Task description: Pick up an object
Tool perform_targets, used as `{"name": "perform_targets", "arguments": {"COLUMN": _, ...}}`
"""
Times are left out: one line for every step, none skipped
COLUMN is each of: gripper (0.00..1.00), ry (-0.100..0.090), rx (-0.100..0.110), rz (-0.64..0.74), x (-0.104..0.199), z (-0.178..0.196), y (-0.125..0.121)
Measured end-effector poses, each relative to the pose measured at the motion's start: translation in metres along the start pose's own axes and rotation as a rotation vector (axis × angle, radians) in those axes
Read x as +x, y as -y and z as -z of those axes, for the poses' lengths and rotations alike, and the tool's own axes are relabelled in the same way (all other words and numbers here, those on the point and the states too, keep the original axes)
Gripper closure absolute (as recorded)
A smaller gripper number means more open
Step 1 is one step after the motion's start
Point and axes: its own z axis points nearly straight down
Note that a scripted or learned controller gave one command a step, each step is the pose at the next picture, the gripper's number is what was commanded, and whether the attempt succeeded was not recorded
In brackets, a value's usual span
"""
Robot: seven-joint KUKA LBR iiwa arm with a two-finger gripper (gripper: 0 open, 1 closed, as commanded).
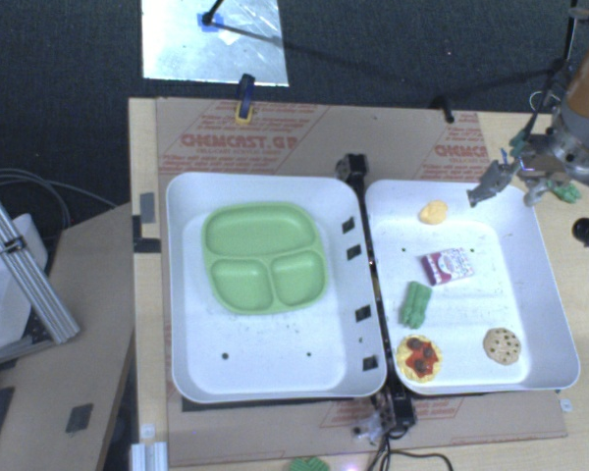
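The left white bin (187, 263) holds a green three-compartment tray (265, 258), lying flat toward its far side. The right white bin (545, 292) touches it along the middle. Both rest on a brown cardboard sheet (275, 135) printed with red lettering, which covers the tan surface (88, 292). A yellow-and-blue clamp (244, 99) grips the cardboard's far edge. Beyond it, a shiny metal plate (216, 27) lies on the dark floor (49, 67).

Below my own two-finger gripper (511, 186), the right white bin (535, 263) holds five small things, none between my fingers. Nearest, just left and below, lies a yellow rounded lump (433, 212). Farther down rest a purple-and-white packet (448, 265), a green ridged piece (415, 304), a red-topped yellow disc (419, 357) and a chocolate-chip cookie (502, 345).
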Motion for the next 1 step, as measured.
{"name": "perform_targets", "arguments": {"gripper": 0.0, "ry": -0.003, "rx": 0.008, "rz": -0.002, "x": 0.011, "z": -0.095, "y": 0.0276}}
